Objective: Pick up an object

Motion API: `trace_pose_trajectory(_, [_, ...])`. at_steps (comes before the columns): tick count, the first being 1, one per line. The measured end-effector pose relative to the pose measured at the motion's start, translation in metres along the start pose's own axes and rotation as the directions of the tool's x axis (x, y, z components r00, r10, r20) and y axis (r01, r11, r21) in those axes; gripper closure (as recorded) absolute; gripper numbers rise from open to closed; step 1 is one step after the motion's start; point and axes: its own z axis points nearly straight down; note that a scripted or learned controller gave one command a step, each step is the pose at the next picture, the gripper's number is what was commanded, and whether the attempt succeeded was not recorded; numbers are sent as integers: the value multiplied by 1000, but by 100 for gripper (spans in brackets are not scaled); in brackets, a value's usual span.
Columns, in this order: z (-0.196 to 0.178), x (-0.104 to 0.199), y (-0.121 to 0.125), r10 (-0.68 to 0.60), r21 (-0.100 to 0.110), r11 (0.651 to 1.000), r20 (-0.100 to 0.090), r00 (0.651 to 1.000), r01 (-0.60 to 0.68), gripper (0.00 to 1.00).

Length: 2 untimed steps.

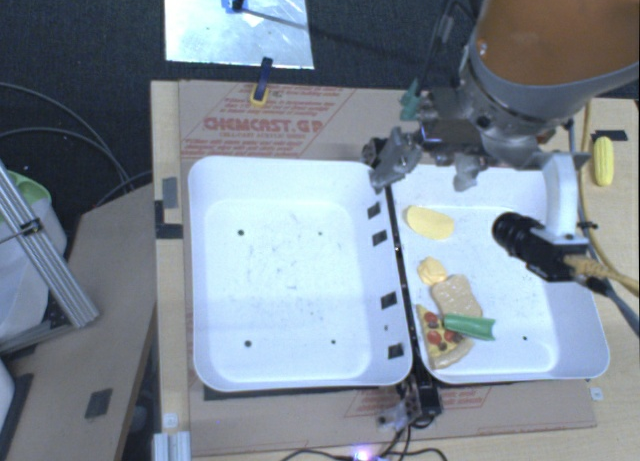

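Jaws: two grey metal fingers hang below the wrist, one over the rim between the bins, the other over the far edge of the right bin; they stand wide apart with nothing between them. The two-finger gripper sits above the far left corner of the shallow white right bin; its mounting is partly lost under the grey arm with the orange band, which is cut off by the top and right edges of the view.

Right bin contents, none touching the gripper: a pale yellow oval piece lies nearest, just inside the left wall; a smaller yellow lump lies nearer the front; touching it, a tan cracker-like slab; a green bean-shaped piece lies across a pizza-slice toy, hiding part of it; exact materials cannot be made out. A black cylindrical fitting on a white bracket overhangs the bin's right half and covers some floor.

The shallow white left bin shows only dark specks on its floor. Both bins rest on a printed cardboard sheet; its lettering is partly readable. A yellow corn-like item lies beyond the right bin, on the bench.
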Motion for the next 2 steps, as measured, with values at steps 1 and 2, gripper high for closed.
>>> trace_pose_trajectory(1, [-8,0,0,-5,2,1000,1,1000,5,100])
trace_pose_trajectory(2, [59,4,-1,5,12,1000,4,1000,-5,100])
